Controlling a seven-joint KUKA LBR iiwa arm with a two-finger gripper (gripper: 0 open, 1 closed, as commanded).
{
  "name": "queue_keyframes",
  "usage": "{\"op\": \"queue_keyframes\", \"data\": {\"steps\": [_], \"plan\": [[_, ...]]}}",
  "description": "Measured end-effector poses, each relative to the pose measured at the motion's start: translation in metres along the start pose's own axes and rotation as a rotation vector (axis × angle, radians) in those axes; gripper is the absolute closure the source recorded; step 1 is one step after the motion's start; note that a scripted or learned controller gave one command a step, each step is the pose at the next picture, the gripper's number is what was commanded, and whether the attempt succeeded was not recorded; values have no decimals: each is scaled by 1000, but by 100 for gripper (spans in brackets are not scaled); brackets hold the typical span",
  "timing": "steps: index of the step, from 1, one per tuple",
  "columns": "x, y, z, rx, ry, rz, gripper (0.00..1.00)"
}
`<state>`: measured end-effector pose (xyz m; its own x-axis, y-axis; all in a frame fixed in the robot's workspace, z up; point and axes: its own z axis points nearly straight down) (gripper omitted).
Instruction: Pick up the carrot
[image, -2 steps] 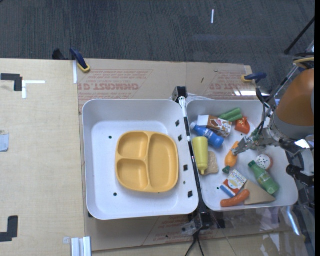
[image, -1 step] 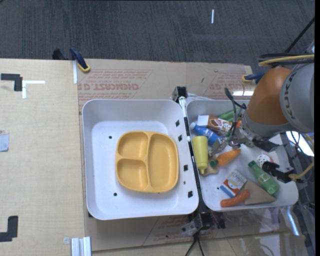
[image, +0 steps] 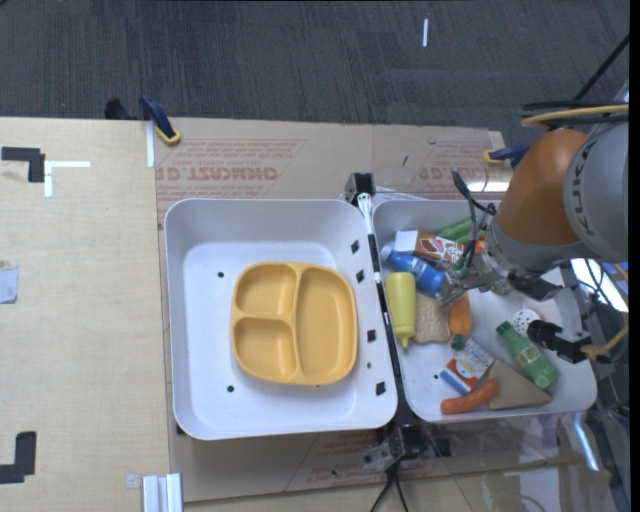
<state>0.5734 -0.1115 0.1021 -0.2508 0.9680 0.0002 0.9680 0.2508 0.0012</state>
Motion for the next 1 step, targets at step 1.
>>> {"op": "queue_keyframes", "data": {"steps": [1], "plan": [[-13,18,-44,2,-3,368,100]]}}
